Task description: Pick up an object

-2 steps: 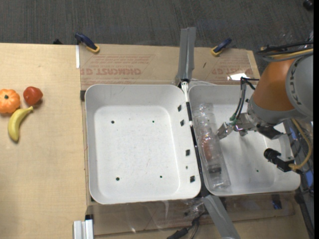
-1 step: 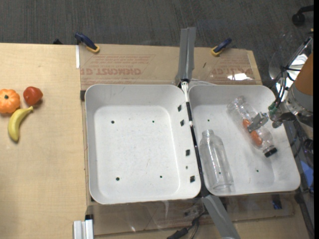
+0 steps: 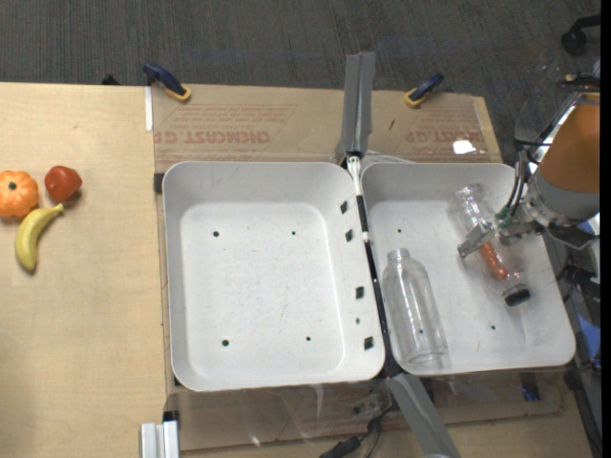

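The arm (image 3: 571,165) came in from the right and was cut off by the frame edge, only its grey wrist and orange band showing; the gripper (image 3: 487,237) hung low over the right bin (image 3: 535,342), and whether it was clenched or released could not be told — its metal parts blurred into a clear bottle (image 3: 489,241) lying beneath it. That bottle was hard to read: transparent, lying slantwise from far-left to near-right, with something reddish-orange inside and a dark cap at its near end. A second clear plastic bottle (image 3: 414,308) lay on its side at the left of the same bin, beside the divider, neck pointing away — colourless and apparently unlabelled. The left bin (image 3: 186,284) was shallow and white with a few dark spots on its floor. Both bins sat on brown cardboard (image 3: 248,132) clamped at the far edge. On the pale wooden table (image 3: 76,351) to the left lay a banana (image 3: 33,237), an orange fruit (image 3: 16,195) and a red one (image 3: 63,183), close together. Grey carpet (image 3: 239,17) lay beyond.
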Robot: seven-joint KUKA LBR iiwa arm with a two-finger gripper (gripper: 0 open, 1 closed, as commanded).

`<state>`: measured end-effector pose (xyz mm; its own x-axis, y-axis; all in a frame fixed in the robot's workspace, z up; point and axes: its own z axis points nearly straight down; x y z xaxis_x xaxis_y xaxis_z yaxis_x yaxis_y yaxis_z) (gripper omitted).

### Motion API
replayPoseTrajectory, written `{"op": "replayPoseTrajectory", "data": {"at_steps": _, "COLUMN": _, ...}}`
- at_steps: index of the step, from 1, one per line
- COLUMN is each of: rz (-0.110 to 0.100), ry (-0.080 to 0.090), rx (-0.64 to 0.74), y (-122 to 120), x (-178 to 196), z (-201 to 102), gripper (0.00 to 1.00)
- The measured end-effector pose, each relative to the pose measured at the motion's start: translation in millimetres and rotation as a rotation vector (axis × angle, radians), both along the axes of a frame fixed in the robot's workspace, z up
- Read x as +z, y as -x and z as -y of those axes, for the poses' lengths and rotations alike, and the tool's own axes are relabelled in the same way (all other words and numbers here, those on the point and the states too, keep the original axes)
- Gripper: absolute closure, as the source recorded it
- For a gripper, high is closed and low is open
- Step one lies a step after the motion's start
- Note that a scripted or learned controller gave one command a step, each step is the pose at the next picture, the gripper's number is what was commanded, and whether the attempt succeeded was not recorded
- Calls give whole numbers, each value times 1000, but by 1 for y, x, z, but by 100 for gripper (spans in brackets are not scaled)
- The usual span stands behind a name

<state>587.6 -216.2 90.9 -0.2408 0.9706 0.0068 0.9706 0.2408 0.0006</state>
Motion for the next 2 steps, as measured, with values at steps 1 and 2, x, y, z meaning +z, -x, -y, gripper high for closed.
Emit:
{"op": "replayPoseTrajectory", "data": {"at_steps": 1, "rz": 1, "ry": 1, "rx": 1, "y": -1, "x": 10, "z": 0, "gripper": 100}}
{"op": "replayPoseTrajectory", "data": {"at_steps": 2, "rz": 4, "ry": 7, "rx": 91, "y": -45, "x": 116, "z": -95, "gripper": 100}}
